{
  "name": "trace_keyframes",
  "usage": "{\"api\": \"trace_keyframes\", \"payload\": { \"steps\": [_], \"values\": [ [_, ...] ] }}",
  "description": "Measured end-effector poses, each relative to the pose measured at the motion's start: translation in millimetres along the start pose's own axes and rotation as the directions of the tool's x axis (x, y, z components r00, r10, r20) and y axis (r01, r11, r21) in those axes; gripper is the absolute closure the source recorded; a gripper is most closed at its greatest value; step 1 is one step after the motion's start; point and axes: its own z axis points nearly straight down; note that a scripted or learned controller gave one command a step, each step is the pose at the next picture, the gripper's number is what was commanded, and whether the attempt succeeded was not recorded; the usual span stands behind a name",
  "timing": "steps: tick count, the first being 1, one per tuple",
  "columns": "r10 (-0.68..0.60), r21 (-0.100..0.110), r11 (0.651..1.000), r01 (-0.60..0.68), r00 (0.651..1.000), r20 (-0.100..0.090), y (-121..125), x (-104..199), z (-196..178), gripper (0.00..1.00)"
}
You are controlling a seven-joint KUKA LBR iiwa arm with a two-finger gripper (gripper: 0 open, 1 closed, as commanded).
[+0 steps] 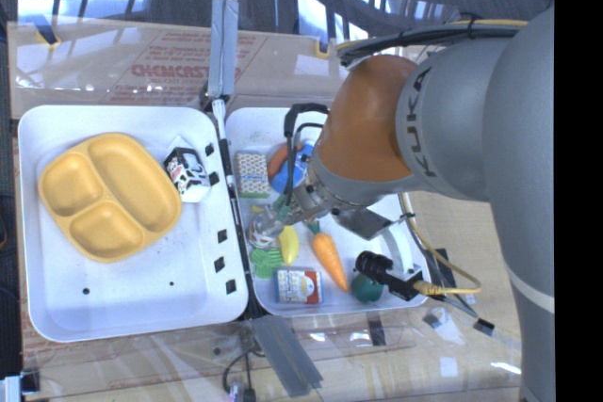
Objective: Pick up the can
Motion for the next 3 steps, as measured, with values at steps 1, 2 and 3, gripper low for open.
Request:
{"api": "trace_keyframes", "payload": {
  "steps": [1, 2, 3],
  "values": [
    [-0.320, -0.009, 0.947, 0.320, 0.947, 0.009, -14.3, 9.9, -64.8, 1.00],
    [-0.320, -0.009, 0.947, 0.320, 0.948, 0.009, -14.5, 9.7, -64.7, 0.00],
    [-0.211, -0.003, 0.978, 0.211, 0.978, 0.003, -6.7, 35.2, 9.1, 0.00]
  ]
}}
